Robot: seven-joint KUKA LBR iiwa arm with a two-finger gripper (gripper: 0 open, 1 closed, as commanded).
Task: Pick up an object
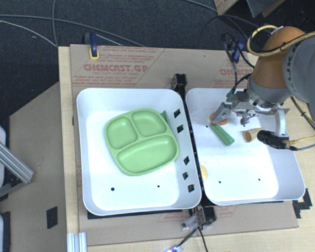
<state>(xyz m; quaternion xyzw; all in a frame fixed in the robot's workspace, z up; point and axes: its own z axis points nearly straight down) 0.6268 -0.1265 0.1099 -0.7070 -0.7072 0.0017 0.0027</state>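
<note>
Nearest the camera, along the bench's (131, 220) front edge, the two white bins are sitting side by side, almost touching along their inner walls. Filling much of the left bin (94, 188), a green divided plate (142, 140) is lying flat, its three compartments facing up. Across the divide, in the right bin (283, 185), a green stick-shaped object (222, 135) is lying at a slant in the bin's far half, and a small brown cork-like piece (248, 136) is resting just beside it to the right. Over the upper end of that green stick, the gripper (220, 117) is hanging low; whether it is spread or pressed together I cannot tell. Behind it, the grey arm with its orange band (275, 56) is reaching in from the right.
</note>
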